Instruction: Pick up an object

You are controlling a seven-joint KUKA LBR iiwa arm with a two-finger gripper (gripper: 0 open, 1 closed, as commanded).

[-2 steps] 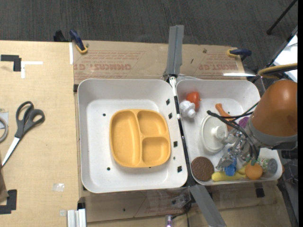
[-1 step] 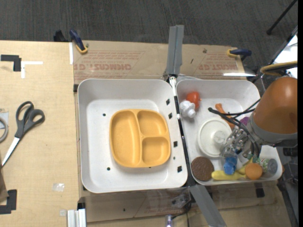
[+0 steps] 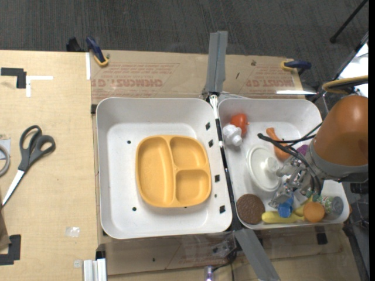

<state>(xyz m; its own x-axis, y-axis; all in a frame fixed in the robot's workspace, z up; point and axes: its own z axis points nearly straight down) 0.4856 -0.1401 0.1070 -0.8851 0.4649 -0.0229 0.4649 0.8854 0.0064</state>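
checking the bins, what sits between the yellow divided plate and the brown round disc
In the camera view, bare white bin floor and the two bins' adjoining walls lie between the yellow divided plastic plate and the brown round disc.

A grey arm point(image 3: 337, 160) with a rounded orange band, black cables, and a metallic hand point(image 3: 291, 183).

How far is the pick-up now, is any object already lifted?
Done: the gripper is down in the right bin, among the toys beside the white bowl. In hand: nothing visibly held. Left: grasping and lifting one object; the yellow tray lies in the left bin.
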